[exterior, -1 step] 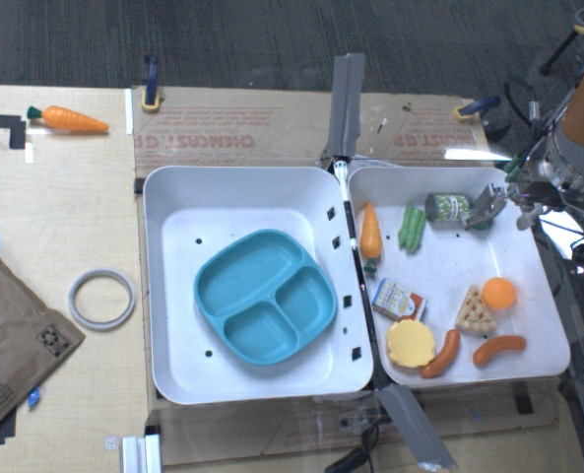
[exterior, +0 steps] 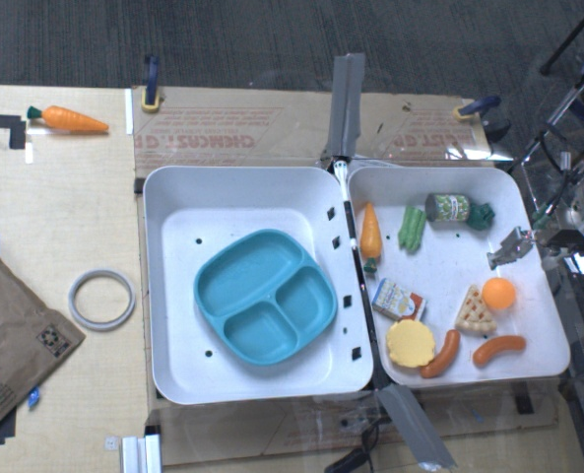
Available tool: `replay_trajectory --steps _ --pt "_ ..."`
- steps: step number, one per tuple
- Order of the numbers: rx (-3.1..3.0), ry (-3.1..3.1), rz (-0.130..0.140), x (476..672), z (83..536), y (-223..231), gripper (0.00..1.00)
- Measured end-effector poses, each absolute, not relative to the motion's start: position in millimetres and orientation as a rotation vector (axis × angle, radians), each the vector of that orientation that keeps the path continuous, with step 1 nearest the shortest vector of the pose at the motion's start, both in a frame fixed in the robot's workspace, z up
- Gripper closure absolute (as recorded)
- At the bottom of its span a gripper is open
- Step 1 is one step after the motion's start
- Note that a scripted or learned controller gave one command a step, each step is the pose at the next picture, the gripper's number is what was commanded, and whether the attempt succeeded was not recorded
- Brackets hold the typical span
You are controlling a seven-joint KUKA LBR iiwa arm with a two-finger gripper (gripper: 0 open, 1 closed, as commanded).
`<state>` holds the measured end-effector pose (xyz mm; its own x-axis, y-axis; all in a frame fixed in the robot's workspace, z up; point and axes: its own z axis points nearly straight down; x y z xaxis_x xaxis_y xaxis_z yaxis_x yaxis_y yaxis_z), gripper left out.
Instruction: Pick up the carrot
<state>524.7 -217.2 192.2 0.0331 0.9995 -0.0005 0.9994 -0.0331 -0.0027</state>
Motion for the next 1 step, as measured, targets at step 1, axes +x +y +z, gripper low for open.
replay_trajectory --steps 1 --pt "-2.283 -2.155 0.001 525.0 186.6 -220.4 0.0"
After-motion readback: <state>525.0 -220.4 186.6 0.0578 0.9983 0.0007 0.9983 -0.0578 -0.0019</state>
